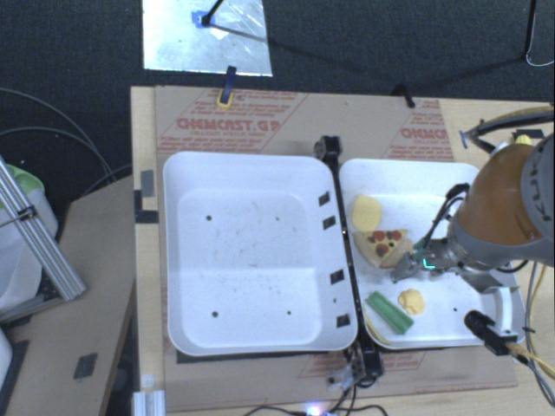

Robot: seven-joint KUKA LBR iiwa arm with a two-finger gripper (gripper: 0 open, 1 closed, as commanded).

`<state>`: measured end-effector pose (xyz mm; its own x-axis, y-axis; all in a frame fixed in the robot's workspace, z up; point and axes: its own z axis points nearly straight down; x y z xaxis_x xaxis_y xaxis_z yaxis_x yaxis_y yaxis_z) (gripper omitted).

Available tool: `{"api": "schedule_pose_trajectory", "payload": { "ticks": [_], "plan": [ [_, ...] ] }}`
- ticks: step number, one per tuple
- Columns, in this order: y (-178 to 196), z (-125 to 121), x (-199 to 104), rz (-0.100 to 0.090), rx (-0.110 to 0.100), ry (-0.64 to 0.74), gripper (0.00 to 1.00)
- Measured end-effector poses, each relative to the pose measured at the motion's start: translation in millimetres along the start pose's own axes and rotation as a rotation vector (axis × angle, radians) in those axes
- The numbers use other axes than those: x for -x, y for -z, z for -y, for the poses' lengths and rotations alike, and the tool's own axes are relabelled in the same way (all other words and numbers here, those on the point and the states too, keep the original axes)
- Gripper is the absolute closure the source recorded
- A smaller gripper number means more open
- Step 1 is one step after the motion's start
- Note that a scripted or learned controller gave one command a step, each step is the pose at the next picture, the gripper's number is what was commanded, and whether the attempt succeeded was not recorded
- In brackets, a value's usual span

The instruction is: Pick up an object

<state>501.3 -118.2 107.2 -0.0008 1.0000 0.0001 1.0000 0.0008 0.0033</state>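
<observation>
Overhead slanted view of a picking bench. A cardboard sheet printed with red lettering covers the bench and carries two shallow white bins set side by side, their inner rims touching along a black divider with clips, presumably so that items can be carried from one bin to the other over a short path. The left bin, the larger area in view, shows a bare, lightly speckled floor. The right bin holds all the candidate objects, grouped in its left half. The arm, grey with an orange band, reaches in from the right and bends down over this bin, a posture that suggests an approach to the group. Its gripper sits low just right of the toy pizza slice, close to or touching its edge; whether the jaws are spread or pressed together cannot be told, and nothing is visibly between them. The remaining objects, in descending size: a green block lying at a slant near the bin's near-left corner, a pale yellow round piece just beyond the pizza slice, and a small yellow lump just right of the green block.
</observation>
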Motion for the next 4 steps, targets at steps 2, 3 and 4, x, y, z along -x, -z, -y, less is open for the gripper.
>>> {"api": "schedule_pose_trajectory", "payload": {
  "ticks": [2, 3, 4],
  "plan": [
    [-21.4, -2.7, 28.2, 0.002, -0.001, -0.004, 0.0],
    [-22.0, -81.3, 6.0, 0.002, 0.005, 0.008, 0.0],
    [-22.3, -22.0, 73.3, 0.002, -0.005, -0.007, 0.0]
  ]
}}
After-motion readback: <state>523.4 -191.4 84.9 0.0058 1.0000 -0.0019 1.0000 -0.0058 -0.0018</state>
